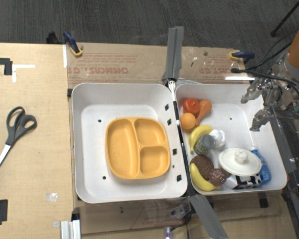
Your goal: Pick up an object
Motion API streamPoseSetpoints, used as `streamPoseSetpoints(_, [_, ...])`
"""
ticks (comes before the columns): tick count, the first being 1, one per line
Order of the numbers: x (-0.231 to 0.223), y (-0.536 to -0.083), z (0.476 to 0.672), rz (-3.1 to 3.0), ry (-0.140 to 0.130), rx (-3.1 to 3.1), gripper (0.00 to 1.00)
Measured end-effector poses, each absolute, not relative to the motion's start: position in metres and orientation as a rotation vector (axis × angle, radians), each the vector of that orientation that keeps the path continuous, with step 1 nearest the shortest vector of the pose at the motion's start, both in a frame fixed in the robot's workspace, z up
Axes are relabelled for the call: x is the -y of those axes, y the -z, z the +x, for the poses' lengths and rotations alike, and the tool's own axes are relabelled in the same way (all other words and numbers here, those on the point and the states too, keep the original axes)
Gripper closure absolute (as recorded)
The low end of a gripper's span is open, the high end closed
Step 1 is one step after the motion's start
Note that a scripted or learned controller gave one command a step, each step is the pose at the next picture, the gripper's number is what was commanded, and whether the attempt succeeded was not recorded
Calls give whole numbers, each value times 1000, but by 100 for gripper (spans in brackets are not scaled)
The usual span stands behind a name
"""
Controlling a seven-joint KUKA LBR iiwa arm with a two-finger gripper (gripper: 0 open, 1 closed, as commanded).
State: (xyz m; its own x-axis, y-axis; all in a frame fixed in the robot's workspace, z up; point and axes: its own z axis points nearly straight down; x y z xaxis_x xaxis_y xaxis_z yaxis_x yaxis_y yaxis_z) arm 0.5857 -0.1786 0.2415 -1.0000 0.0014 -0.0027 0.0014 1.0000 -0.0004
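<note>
Pale wood counter [30, 183] carries two white bins side by side, with scissors [12, 133] lying well off to the left. My end effector [263, 108] hangs over the right bin's [234, 96] far right rim, holding nothing; how wide it stands I cannot tell.

Left bin [84, 148] holds a stiff, glossy orange divided plate [138, 147], flat and hard to pinch except at its edge. All the likely picks crowd the right bin: a tomato [191, 105], carrot [204, 109] and orange [188, 120] at the back, two bananas [199, 133], a white lidded dish [239, 162], a brown lump [207, 167].

These look like light, hard plastic toys, smooth and likely slippery. I judge the carrot easiest: narrow, tapered, sitting at the pile's edge, best gripped across its middle. The dish knob is tempting but small.
</note>
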Motion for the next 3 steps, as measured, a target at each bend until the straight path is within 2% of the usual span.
streamPoseSetpoints(1, [129,-93,588,-228,1,-3129,0])
streamPoseSetpoints(2, [102,-94,630,-192,1,-3129,0])
streamPoseSetpoints(3, [180,-178,627,-86,2,-3134,0])
